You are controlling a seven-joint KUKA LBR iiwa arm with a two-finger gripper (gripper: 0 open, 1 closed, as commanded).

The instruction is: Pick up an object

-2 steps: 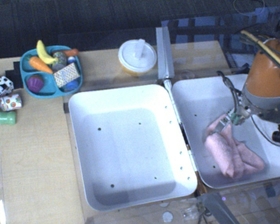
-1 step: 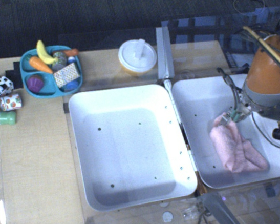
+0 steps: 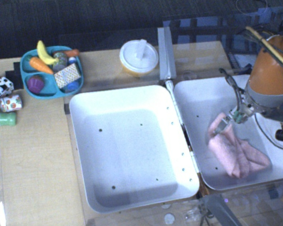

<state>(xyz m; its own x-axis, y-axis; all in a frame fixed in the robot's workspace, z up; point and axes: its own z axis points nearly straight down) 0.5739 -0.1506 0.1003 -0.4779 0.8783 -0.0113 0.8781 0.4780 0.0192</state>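
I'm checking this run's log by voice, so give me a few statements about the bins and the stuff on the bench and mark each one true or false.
1. A pink cloth lies in the right bin. True.
2. The gripper is over the left bin. False: it is over the right bin, at the cloth's upper end.
3. A blue tray of toy food sits left of the white lidded container. True.
4. The banana lies in the left bin. False: it is in the blue tray.
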